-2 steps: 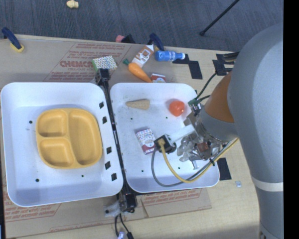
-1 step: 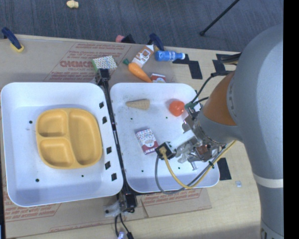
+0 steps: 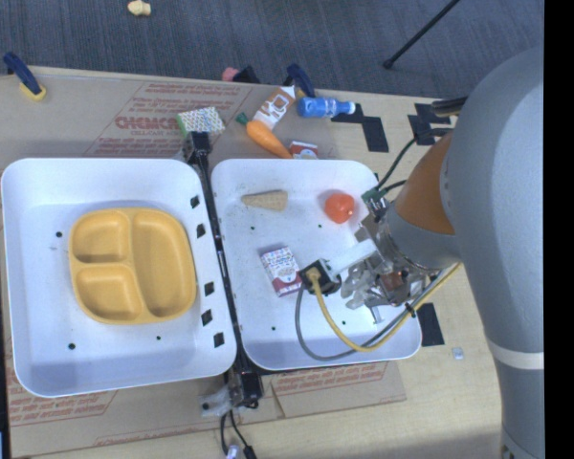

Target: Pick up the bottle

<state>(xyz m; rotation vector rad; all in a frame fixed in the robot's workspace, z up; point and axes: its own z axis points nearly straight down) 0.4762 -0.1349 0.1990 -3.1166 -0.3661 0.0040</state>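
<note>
A small blue bottle point(image 3: 321, 107) lies on its side on the bench behind the right bin point(image 3: 268, 347), outside it. Next to it on the left lies a white bottle with an orange label point(image 3: 274, 109). My gripper point(image 3: 367, 289) is low inside the right bin near its front right part, far from both bottles, with a yellow cable looping beneath it. I see nothing held in it. The arm's grey body and orange band cover the bin's right rim.
In the right bin lie a tan wedge point(image 3: 266, 200), a red ball point(image 3: 340, 207) and a small red-and-white carton point(image 3: 280, 269). The left bin point(image 3: 29, 352) holds a yellow divided plate point(image 3: 132, 264). A carrot point(image 3: 267, 140) and a green patterned box point(image 3: 201, 120) lie behind the bins.
</note>
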